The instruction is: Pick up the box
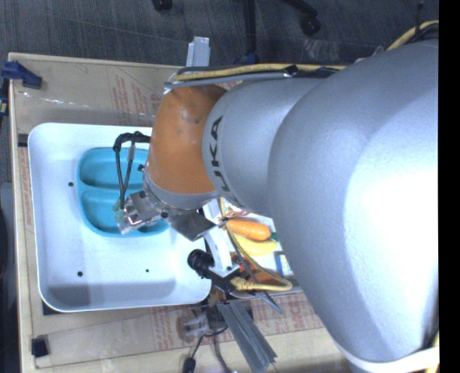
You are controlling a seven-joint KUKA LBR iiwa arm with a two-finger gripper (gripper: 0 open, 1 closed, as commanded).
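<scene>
1 gripper point(130, 217) sits low over the left white bin point(59, 263), at the near edge of a blue two-compartment dish point(106, 189); whether its fingers are spread or closed cannot be told, and nothing shows between them. Beside the gripper, toward the arm, the box point(257, 243), printed with a carrot picture, lies just past the bin's right rim, partly covered by the grey arm point(331, 185). Beyond the bin's far rim lies the cardboard-topped bench point(82, 84), and a blue clamp point(16, 74) sits on its corner.
</scene>
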